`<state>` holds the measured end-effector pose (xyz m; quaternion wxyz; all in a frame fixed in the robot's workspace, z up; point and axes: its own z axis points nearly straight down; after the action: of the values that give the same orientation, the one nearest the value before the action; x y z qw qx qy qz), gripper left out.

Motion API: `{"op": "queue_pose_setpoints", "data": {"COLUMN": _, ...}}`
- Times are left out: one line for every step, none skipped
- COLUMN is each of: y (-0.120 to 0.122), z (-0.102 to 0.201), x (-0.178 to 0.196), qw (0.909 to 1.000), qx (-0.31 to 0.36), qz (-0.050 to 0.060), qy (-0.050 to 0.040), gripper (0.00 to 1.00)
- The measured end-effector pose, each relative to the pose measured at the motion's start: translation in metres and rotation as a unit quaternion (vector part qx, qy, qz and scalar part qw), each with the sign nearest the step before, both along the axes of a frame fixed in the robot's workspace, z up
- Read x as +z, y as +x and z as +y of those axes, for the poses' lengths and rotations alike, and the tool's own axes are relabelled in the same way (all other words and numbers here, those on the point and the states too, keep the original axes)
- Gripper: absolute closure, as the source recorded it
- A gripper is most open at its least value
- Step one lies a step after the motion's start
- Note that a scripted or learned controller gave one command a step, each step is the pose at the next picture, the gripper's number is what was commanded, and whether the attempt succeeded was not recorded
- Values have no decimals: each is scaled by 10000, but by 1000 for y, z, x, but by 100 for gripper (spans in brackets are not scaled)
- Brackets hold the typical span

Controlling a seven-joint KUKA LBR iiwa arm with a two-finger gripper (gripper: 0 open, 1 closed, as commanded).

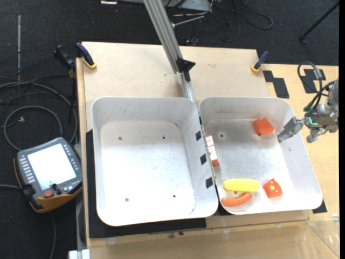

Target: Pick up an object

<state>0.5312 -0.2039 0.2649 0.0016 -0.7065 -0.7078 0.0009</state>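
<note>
White right bin (302, 161), orange block (263, 127), banana (241, 185)

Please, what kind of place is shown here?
Probably a robotics lab: a wooden bench bears two white bins, a teach pendant lies beside it, loose cables run on the dark floor, and the robot hand reaches in.

1. Bright, even overhead light; the two shallow white plastic bins (145, 117) look nearly washed out.
2. Shadows stay soft and short beneath the bin rims.
3. The dark carpeted floor (38, 47) is dim and grainy.
4. Overall sharpness is slightly soft.
</note>
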Motion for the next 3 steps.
{"op": "queue_pose_setpoints", "data": {"y": 1, "z": 0, "x": 2, "qw": 10000, "qx": 0, "qz": -18, "qy": -6, "gripper": 0}}
{"op": "queue_pose_setpoints", "data": {"y": -4, "z": 9, "x": -56, "qw": 10000, "qx": -9, "qz": 10, "qy": 5, "gripper": 0}}
{"op": "queue_pose_setpoints", "data": {"y": -5, "z": 16, "x": -119, "qw": 10000, "qx": -12, "qz": 15, "qy": 7, "gripper": 0}}
